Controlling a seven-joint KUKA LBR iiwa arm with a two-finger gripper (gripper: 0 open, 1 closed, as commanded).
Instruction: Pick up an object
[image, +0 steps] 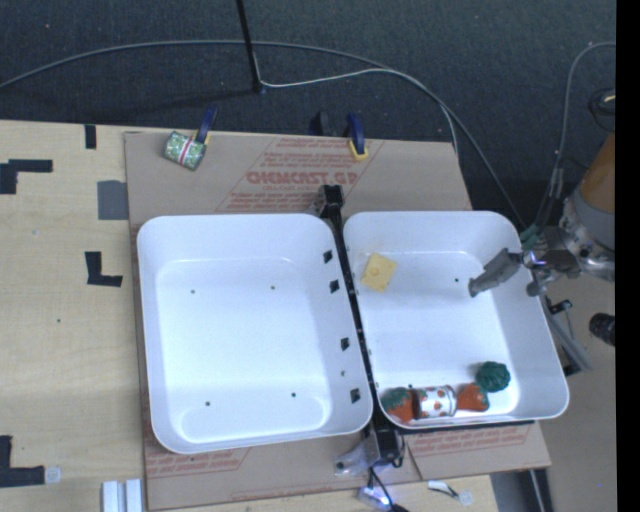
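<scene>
While over the right bin rim | tool grip state unreadable | yellow block apart

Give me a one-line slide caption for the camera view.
Gripper poised above right bin, which holds a yellow block and toys along its near wall.

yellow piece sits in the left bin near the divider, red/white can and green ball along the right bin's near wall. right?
Not quite. The camera view shows the yellow piece in the right bin, near the divider, not the left bin. The rest holds: the red/white can and green ball lie along the right bin's near wall.
</scene>
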